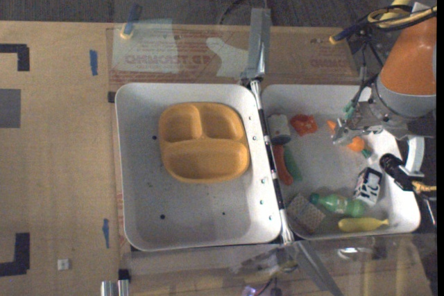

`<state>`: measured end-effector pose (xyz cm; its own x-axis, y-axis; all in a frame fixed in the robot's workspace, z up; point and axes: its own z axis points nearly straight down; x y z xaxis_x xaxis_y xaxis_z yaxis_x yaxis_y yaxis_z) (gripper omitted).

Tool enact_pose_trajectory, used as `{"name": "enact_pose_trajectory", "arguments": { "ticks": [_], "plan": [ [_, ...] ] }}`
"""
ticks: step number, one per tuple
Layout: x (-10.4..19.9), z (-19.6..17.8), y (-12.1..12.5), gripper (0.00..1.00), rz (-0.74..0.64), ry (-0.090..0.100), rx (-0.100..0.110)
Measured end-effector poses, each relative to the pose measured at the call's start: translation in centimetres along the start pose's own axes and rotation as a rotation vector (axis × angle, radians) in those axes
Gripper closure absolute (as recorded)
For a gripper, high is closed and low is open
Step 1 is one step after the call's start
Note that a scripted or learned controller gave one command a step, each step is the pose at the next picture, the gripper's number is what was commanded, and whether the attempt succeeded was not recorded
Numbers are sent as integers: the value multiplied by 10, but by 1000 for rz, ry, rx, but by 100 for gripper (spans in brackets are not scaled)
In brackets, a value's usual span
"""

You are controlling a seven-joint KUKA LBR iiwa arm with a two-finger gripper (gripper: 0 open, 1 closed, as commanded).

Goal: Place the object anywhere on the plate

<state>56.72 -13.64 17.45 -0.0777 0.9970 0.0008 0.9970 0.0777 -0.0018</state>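
Note:
An orange plate with three compartments lies in the left bin, towards its back. My gripper hangs low over the back right part of the right bin. A small orange object lies just below and to the right of it, and another small orange bit shows at its left side. Whether either of them touches the gripper is not visible.
The right bin also holds a grey cylinder, a red piece, a red and a green stick, a grey sponge, a green bottle, a yellow banana and a black-and-white box.

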Motion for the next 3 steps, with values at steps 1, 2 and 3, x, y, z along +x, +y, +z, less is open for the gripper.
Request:
{"name": "enact_pose_trajectory", "arguments": {
  "ticks": [1, 2, 3],
  "plan": [
    [56, -24, 14, 100, 44, -2, 0],
    [80, -40, 41, 100, 229, -3, 1],
    [106, -6, -2, 100, -144, 1, 5]
  ]
}}
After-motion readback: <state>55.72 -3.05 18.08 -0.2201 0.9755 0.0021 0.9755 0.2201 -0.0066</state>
